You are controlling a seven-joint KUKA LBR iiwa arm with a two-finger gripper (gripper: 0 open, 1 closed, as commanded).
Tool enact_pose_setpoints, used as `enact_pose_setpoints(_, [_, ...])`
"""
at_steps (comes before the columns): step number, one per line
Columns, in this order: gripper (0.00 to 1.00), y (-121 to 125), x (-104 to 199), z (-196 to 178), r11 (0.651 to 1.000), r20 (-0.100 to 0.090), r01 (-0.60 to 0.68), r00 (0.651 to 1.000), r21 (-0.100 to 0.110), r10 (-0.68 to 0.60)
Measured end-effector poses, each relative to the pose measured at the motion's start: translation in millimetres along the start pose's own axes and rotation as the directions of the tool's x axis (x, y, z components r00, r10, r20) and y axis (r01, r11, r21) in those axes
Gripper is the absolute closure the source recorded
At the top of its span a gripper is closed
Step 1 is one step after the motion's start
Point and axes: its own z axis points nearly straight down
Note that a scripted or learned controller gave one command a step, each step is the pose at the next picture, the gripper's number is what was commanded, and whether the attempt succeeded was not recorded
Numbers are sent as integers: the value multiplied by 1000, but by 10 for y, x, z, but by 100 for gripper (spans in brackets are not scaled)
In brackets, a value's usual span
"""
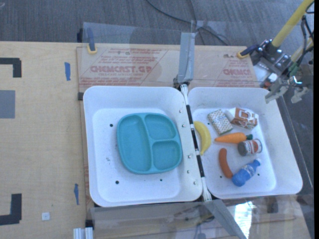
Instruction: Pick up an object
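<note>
The right bin (pixel 290 169) holds several small items: a yellow banana (pixel 202 136) by its left wall, an orange carrot (pixel 230 138), a red-brown sausage (pixel 225 162), a blue bottle (pixel 245 174), a small can (pixel 250 147), a patterned packet (pixel 219 121) and a red-and-white packet (pixel 244 117). My gripper (pixel 285 96) hangs over the bin's far right corner, up and to the right of the packets. Its two fingers are spread apart, open, with nothing between them.
The left bin (pixel 92 133) bears a teal divided plate (pixel 148 142). A grey divider post (pixel 186 59) stands behind the seam between the bins. A clear sheet and a wooden bench top (pixel 40 133) lie around the bins.
</note>
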Motion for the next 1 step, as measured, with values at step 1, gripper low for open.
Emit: enact_pose_setpoints(1, [0,450,883,1393,993,4,115,993,-11,-114])
